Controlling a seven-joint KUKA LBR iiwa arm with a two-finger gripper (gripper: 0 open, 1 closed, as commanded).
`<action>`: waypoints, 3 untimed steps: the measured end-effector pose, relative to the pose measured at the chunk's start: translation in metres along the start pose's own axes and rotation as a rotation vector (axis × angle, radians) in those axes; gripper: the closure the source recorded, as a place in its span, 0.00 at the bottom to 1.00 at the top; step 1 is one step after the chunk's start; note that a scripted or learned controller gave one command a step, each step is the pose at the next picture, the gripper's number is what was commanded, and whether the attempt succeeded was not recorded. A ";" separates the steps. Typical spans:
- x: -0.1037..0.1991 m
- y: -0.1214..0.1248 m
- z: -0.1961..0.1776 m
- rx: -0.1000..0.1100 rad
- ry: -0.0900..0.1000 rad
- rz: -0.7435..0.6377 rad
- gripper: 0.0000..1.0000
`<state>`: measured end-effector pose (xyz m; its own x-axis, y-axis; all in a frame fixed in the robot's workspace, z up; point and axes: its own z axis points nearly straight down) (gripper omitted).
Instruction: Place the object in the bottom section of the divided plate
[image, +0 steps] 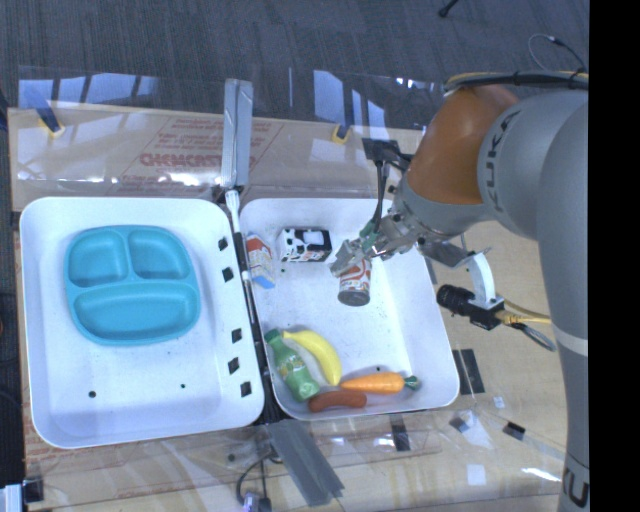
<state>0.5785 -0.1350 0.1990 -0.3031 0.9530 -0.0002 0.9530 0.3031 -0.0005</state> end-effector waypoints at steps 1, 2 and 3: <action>0.077 0.016 -0.009 0.004 0.002 0.074 1.00; 0.132 0.031 -0.004 0.004 0.002 0.021 1.00; 0.192 0.060 0.000 0.002 0.001 -0.016 1.00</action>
<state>0.5776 0.0658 0.1990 -0.3180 0.9481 0.0005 0.9481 0.3180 -0.0022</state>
